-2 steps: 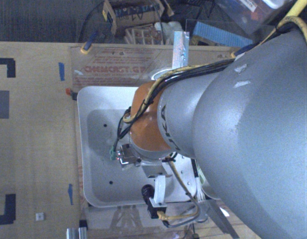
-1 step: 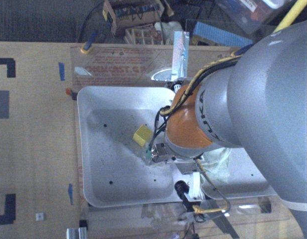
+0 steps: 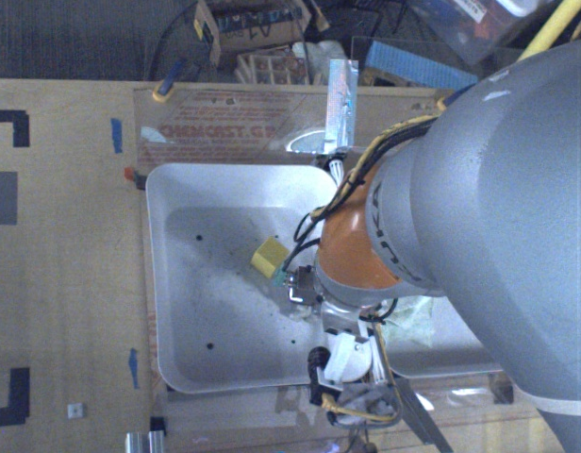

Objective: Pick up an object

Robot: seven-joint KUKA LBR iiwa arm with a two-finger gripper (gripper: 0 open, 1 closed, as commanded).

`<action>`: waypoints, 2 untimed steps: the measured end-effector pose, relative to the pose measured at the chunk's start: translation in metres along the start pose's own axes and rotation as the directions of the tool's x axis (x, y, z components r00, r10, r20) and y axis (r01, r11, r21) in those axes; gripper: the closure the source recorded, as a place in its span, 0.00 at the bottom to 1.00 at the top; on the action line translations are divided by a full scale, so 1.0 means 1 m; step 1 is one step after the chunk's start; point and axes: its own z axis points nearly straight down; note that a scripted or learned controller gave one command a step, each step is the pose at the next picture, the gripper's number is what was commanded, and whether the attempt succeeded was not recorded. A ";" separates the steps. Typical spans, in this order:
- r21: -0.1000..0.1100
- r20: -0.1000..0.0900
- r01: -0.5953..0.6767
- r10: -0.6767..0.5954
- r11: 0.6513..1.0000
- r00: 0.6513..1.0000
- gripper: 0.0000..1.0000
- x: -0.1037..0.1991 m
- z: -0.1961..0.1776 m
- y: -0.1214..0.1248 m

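The grey arm hides much of the bin; yellow block visible; fingers' state indiscernible.

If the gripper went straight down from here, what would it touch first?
Probably the bin's bare floor, just right of the yellow block. The gripper is mostly hidden under the arm, so depth and exact line are uncertain.

- The grey arm enters from three o'clock and takes up most of the right half of the view.
- Its orange band sits just right of centre, wrapped by black and yellow cables.
- The wrist points down toward seven o'clock, ending at the gripper near centre.
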 end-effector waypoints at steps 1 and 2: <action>-0.006 0.006 -0.384 0.384 0.923 0.923 1.00 0.023 0.001 -0.005; 0.004 0.007 0.189 -0.189 0.982 0.982 1.00 0.031 0.000 -0.007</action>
